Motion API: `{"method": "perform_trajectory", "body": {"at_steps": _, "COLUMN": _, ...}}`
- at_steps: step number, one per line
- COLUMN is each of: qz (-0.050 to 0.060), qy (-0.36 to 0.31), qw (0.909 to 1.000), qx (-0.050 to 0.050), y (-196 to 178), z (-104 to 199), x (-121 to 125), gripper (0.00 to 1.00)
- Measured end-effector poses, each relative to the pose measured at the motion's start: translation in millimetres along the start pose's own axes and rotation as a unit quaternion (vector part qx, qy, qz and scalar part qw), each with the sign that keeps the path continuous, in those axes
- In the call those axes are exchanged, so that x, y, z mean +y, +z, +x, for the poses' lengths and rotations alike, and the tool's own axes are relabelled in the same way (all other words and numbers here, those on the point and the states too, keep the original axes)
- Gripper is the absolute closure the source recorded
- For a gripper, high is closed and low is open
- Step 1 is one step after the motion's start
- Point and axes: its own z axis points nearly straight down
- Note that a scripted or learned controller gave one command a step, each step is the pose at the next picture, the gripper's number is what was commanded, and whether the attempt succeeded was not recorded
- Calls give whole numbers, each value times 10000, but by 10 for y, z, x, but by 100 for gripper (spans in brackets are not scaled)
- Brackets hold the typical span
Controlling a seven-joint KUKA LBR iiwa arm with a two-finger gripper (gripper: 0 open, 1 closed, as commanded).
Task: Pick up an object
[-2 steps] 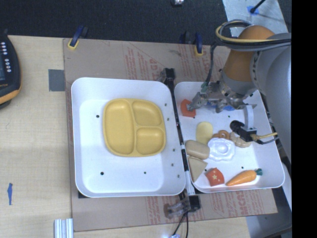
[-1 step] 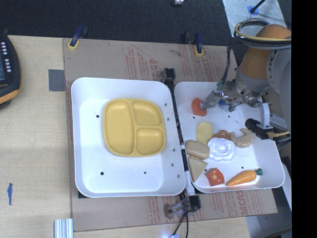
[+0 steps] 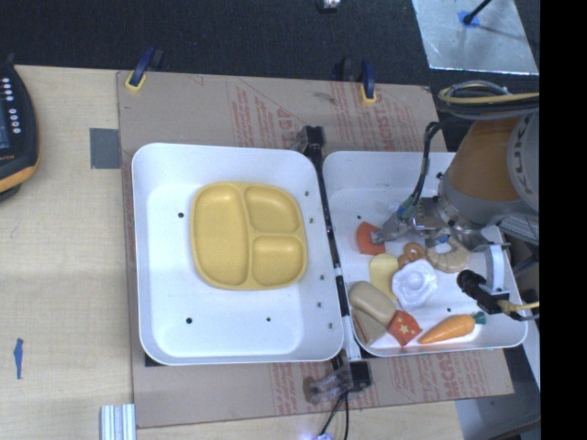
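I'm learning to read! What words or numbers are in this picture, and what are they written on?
Red printing on the brown cardboard sheet under the bins: too blurred to read.
Buttons on the black and orange controller at the left edge: too small to read.
I can read no other text.

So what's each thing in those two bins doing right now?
Yellow tray: lying flat in the left bin.
Carrot: lying at the right bin's front edge.
White piece: resting among the toys.
Red piece: lying flat.
Gripper: low over the right bin's toys.
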Motion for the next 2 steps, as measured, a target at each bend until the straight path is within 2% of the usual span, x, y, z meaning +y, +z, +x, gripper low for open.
{"method": "perform_trajectory", "body": {"at_steps": 1, "qz": 15, "qy": -35, "qw": 10000, "qx": -2, "y": -347, "z": 16, "x": 925, "gripper": 0}}
{"method": "perform_trajectory", "body": {"at_steps": 2, "qz": 110, "qy": -35, "qw": 9999, "qx": 24, "y": 98, "z": 396, "x": 519, "gripper": 0}}
